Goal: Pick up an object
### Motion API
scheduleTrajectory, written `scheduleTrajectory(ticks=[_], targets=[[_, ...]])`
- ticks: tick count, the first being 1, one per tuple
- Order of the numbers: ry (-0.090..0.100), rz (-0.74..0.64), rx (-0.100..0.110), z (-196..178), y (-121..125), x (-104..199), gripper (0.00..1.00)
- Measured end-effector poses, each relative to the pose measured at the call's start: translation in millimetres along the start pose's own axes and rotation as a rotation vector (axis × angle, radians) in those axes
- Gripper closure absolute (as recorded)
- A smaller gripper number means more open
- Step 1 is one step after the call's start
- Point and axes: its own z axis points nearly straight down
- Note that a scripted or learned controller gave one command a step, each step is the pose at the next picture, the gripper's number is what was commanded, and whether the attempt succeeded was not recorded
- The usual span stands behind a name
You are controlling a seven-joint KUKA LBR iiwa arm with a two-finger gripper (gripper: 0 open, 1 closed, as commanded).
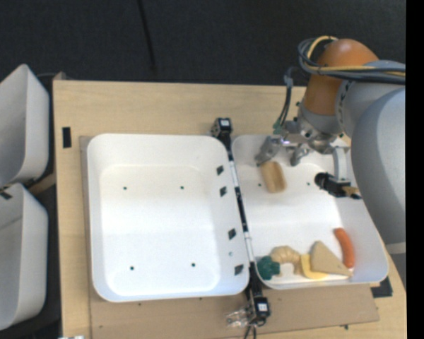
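Both bins [159, 217] are plain white, on a pale tan wooden worktop [162, 94]. The right bin holds a tan block [273, 176], an orange-red sausage shape [345, 248], a beige wedge [328, 260], a yellow piece [306, 267], a cream lump [285, 255] and a dark green piece [268, 267]. The arm [381, 140] is grey with an orange band [336, 62].

Reaches in from the right as a bulky grey arm [381, 154] with an orange band [336, 76] above the wrist, cables looping over the top; carries a metal two-finger gripper [283, 155] pointing downward, its fingers spread apart with nothing between them
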Motion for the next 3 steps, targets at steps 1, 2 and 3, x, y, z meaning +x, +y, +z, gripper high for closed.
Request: scheduleTrajectory(ticks=[1,2,3], targets=[[0.0,0.003,-0.006,-36.3,-36.5,-49.0,0.0],[0.002,-0.001,-0.002,-1.7,1.3,-23.8,0.0],[0.0,0.003,-0.005,-1.4,-29.8,-22.8,0.0]])
